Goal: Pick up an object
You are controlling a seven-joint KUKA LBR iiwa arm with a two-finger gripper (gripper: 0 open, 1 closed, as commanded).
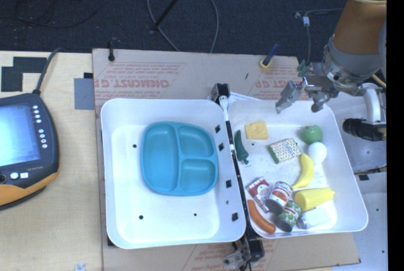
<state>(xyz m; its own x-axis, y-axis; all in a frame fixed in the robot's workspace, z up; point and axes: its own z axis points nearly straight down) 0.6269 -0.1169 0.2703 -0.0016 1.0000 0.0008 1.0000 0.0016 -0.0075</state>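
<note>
Clearly you are at the approach step: nothing is lifted yet, and every candidate lies in the bins on the table (69, 156).

Start at the left of the frame. The left bin (120, 200) holds 1 thing, a blue divided plate (178, 158), lying flat at its middle. It is wide and shallow, a poor thing for 2 fingers, I judge.

Move to the right bin (350, 200), where the small things crowd together. A dark green piece (240, 146) lies along the bin's left wall. A yellow block (256, 131) sits near the upper left of that bin, apart from its neighbours, and a patterned block (284, 150) lies just below and right of it. A banana (305, 170), a white egg (317, 151) and a green apple (310, 134) cluster right of centre. Low in the bin, a sausage (261, 216), small packets (260, 187) and a yellow piece (314, 198) press against one another.

At the upper right of the frame the pincer (302, 99) hangs over the bin's far rim, its fingers spread apart with nothing between them.

Your next move, as I judge it, calls for choosing 1 target, centring over it and descending. The yellow block or the green apple looks nearest and least hemmed in; the pile at the bottom risks a glancing miss.
</note>
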